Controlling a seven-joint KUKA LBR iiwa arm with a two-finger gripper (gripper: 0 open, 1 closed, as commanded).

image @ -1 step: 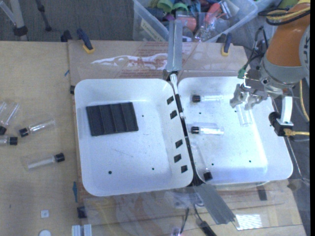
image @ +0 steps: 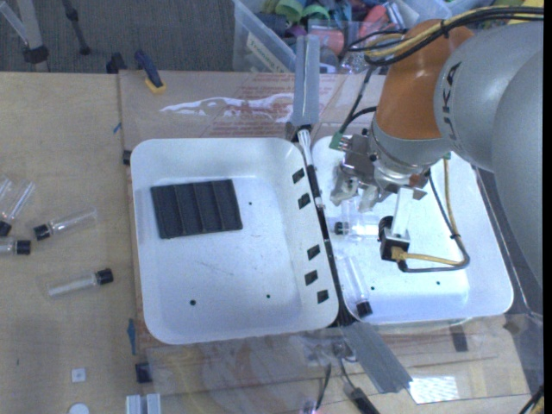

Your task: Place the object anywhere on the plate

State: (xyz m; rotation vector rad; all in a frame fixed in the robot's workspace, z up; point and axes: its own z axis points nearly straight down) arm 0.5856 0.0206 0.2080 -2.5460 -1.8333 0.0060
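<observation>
A grey arm with an orange band reaches down into the right bin (image: 483, 291). Its jaws (image: 355, 198) hover low at the bin's ten o'clock corner; I cannot tell their state. A dark ridged plate (image: 196, 207) lies at ten o'clock in the left bin (image: 233, 317).

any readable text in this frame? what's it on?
"UKA": tail of a brand name on the grey arm, cut off by the orange band.
Reddish print on the board behind the bins: too blurred to read.
Label on the clear tote: too small to read.
</observation>
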